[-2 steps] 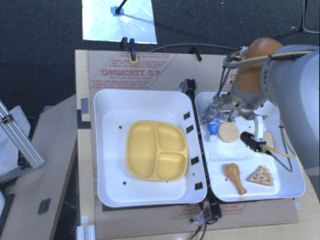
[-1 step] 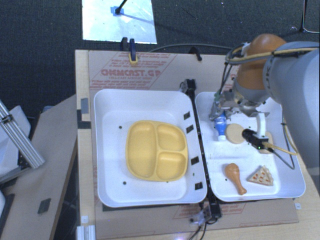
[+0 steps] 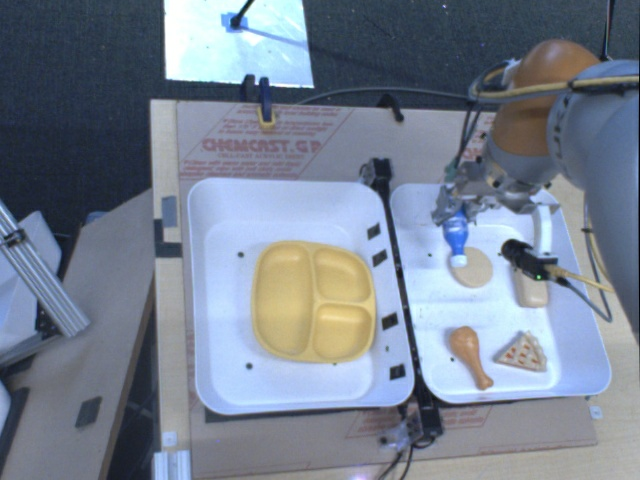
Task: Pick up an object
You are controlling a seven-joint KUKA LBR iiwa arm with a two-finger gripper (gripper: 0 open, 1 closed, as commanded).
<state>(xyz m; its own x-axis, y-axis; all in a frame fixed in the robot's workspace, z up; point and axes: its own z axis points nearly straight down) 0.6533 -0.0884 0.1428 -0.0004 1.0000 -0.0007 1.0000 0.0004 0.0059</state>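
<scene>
The right bin (image 3: 590,353) holds a round tan cookie (image 3: 475,270), a tan bread-like block (image 3: 531,292), a toy drumstick (image 3: 470,352) and a pizza slice (image 3: 523,353). My gripper (image 3: 456,214) is over the bin's far left part, pointing down. A small blue bottle (image 3: 456,236) with a white end hangs upright from it, its top between the fingers. The bottle's white end is just at the cookie's left edge. The gripper is shut on the bottle.
A yellow divided plate (image 3: 313,301) lies in the left bin (image 3: 215,268). A black divider with clips (image 3: 392,288) runs between the bins. A black fitting with a cable (image 3: 522,256) sits by the bread-like block. The arm's body covers the right bin's far right corner.
</scene>
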